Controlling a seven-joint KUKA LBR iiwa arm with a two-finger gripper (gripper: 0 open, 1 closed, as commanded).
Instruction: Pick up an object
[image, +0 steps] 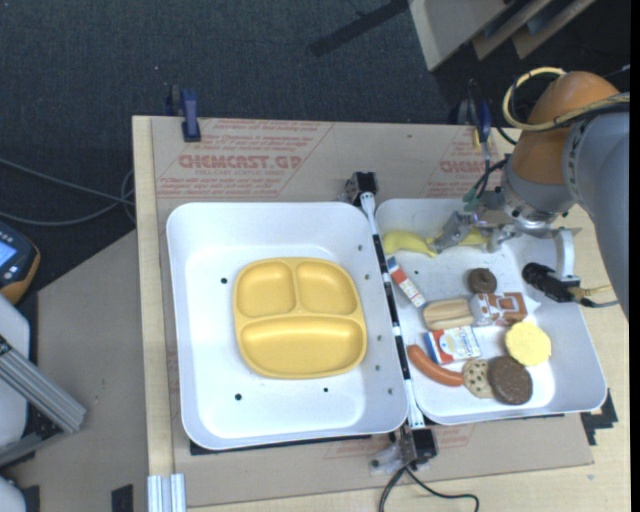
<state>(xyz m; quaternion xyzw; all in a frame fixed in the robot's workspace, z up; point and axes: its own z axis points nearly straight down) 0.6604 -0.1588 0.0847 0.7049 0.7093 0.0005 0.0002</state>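
The right bin (575, 385) holds several toy foods. A yellow banana (405, 243) lies at its far left corner. My gripper (462, 230) hangs low over the bin's far side, just right of the banana and close to its tip. Nothing shows held in it. Nearer the front lie a tan bun (447, 313), a small brown cookie (481, 280), a yellow disc (527, 343), a red sausage (435, 365), a brown patty (509, 381) and a chip cookie (475, 377).
A yellow divided plate (298, 317) sits in the middle of the left bin (200, 390). A red-and-white carton (458, 345) and a small striped packet (405, 283) lie by the divider between the bins. The arm (565, 140) covers the right bin's far right corner.
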